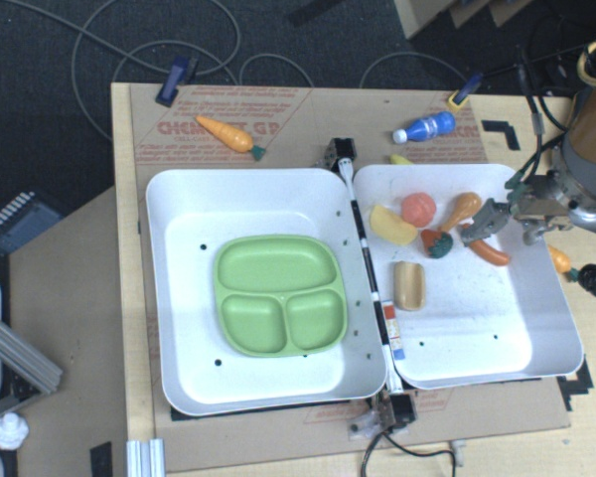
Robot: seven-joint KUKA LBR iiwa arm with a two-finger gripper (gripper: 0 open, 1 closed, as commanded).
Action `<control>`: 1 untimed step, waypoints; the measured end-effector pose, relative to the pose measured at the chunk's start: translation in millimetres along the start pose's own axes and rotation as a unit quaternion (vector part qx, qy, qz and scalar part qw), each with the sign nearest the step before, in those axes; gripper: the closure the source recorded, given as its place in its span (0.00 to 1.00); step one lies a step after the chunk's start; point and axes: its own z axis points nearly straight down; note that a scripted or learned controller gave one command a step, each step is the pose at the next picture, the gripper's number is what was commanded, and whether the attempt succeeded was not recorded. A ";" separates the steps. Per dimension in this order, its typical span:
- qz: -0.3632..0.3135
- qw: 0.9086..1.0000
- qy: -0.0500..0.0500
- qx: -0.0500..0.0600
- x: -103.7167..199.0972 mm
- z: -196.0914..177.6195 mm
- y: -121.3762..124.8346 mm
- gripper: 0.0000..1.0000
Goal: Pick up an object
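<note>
Claw (489, 219) low over the right bin (536, 351), cannot tell open or closed, nothing visibly between the fingers. Below it a crowded cluster: tan bread-like piece (409, 285) set apart, then yellow wedge (391, 225), red ball (418, 208), orange sausage (491, 253), small green-and-red piece (436, 242) nearly touching. Likely trouble: pinching two neighbours, or nudging the round ball away, for want of room.

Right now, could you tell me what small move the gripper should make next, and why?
Probably a short descent. The gripper hangs over the right bin beside the toy cluster, nearest the orange sausage. Nothing shows between its fingers, so lowering onto that piece seems the likeliest way to a grasp.
</note>
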 end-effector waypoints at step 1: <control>0.000 1.000 0.000 0.000 -4.4 174.2 56.2 0.00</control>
